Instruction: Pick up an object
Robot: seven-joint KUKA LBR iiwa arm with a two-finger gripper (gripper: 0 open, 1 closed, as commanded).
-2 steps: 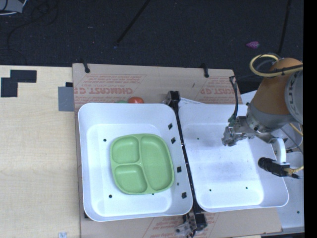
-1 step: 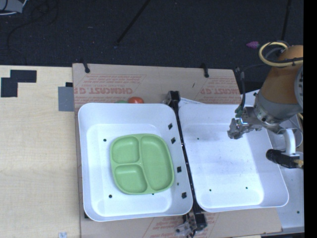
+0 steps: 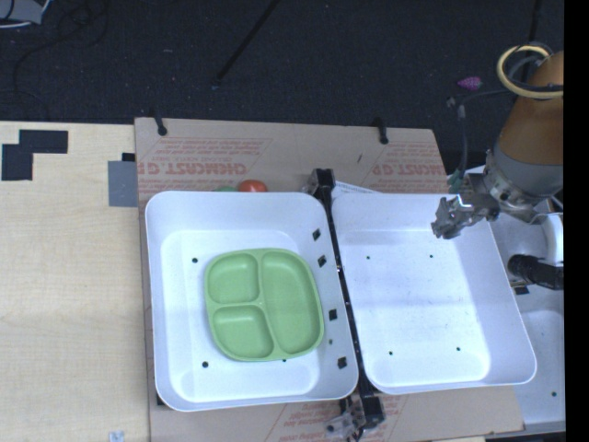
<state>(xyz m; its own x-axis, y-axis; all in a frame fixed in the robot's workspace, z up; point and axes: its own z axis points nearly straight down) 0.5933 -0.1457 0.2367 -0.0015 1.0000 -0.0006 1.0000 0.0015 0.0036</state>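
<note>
Green and divided into three compartments, the plate (image 3: 264,304) lies flat in the left bin (image 3: 175,238), which we see beside the right bin (image 3: 497,339) on the table (image 3: 64,293). Our gripper (image 3: 448,219) hovers at the right bin's far right corner, well apart from the plate; whether it is spread or closed we cannot tell.

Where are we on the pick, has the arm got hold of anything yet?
Nothing looks picked yet. The green divided plate lies flat in the left bin, untouched. The gripper hangs at the far right corner of the right bin, away from the plate, with nothing visible between its fingers. Left to do: cross to the left bin, come down on the plate, grip and lift.
</note>
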